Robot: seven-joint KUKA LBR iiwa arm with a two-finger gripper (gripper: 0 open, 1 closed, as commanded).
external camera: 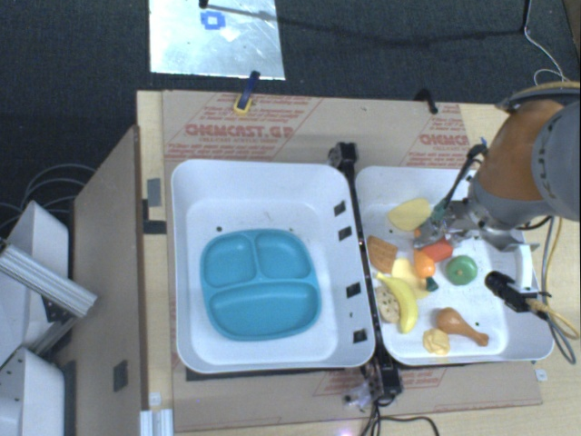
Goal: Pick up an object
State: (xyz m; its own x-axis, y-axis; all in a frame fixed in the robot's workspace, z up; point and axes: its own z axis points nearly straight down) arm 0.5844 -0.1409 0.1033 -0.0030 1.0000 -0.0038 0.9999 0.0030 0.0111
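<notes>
Orange toy carrot [436, 252] sits under the gripper [434, 236], seemingly touching; grip state unclear.

divided plate [261, 283] in the left bin [186, 243]; toy foods [419, 280] in the right bin [536, 339]

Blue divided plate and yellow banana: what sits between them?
In the camera view, between the blue divided plastic plate and the yellow toy banana run the two white bins' adjoining walls, bearing black clips. No toy food lies there.
</notes>
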